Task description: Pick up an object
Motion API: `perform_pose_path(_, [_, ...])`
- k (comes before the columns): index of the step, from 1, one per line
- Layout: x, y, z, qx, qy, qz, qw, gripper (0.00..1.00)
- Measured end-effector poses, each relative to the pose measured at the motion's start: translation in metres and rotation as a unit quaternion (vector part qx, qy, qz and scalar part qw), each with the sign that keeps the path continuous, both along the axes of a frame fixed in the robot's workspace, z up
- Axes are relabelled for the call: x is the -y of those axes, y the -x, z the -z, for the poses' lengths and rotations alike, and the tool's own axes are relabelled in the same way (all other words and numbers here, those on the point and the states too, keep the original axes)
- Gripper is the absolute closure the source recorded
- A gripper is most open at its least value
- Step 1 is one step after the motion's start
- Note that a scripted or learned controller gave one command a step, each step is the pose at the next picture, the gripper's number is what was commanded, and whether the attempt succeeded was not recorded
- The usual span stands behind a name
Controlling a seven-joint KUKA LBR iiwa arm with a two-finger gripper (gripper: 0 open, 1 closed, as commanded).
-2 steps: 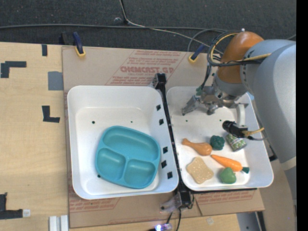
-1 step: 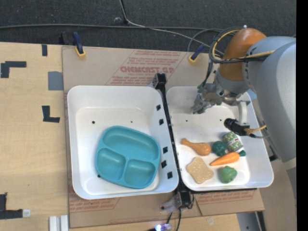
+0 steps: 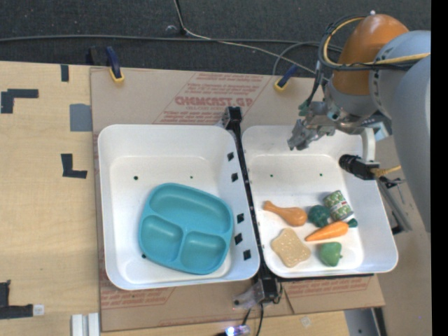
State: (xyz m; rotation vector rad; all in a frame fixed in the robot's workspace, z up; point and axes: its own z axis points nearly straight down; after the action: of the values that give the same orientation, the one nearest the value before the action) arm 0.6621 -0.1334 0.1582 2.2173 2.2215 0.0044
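Five toy foods cluster in our right bin's (image 3: pixel 266 142) near corner; our tool (image 3: pixel 302 137) hovers apart at the far rim, grip unreadable.

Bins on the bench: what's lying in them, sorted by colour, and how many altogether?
Blue: 1, the tray
Orange: 2, the drumstick and the carrot
Tan: 1, the bread slice
Green: 3, the can, the broccoli and the pepper
Total: 7

We look down at a slant from above the desk (image 3: pixel 49 187), both bins (image 3: pixel 112 145) in frame.
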Motion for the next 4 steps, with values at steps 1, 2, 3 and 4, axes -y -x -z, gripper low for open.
perform_pose_path(1, [0.004,0.003,-0.045,0.000,0.0001,0.000,1.0000,1.00])
perform_pose_path(2, [0.003,0.002,-0.073,-0.001,-0.0002,0.000,1.0000,1.00])
perform_pose_path(3, [-0.051,0.003,-0.061,-0.003,-0.0004,-0.002,1.0000,1.00])
perform_pose_path(4, [-0.109,0.010,-0.070,-0.003,-0.0008,-0.002,1.0000,1.00])
